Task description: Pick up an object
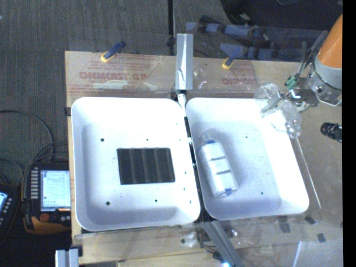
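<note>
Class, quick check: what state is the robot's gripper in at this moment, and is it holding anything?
Gripper: over the right bin's far right corner; open or shut cannot be told; the bottle lies apart, unheld.

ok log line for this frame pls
arm: gripper over right bin's far right corner | grasp: none visible | bottle lying in right bin | dark panel flat in left bin

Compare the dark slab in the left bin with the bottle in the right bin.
The dark slab is flat, rectangular and nearly black with faint ridges; the bottle is rounded, pale and white-labelled. The slab lies square to its bin near the middle of the left bin; the bottle lies on its side at a slant, toward the inner wall of the right bin. Both rest alone, apart from the tool.
</note>
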`<state>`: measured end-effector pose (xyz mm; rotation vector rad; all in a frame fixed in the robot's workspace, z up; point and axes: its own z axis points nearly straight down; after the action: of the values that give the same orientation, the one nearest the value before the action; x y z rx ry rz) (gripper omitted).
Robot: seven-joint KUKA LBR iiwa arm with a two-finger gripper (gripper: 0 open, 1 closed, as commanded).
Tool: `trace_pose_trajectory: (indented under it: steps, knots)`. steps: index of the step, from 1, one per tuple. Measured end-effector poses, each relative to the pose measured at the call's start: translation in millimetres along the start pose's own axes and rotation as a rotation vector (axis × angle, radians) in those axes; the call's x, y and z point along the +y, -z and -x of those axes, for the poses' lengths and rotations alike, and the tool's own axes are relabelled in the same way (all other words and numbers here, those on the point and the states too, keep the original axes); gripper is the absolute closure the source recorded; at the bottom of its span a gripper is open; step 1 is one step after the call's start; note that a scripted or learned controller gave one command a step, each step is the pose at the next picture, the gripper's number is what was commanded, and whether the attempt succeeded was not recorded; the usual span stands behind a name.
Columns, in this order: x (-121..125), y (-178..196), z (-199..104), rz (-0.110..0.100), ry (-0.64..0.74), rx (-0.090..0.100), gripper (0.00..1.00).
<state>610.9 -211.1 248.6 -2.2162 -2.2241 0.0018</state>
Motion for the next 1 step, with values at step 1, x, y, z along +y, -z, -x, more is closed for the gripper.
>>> trace_pose_trajectory:
  steps: [1]
  knots:
    - [-22.5, -13.9, -90.7, 0.000, 0.090, 0.000, 0.00]
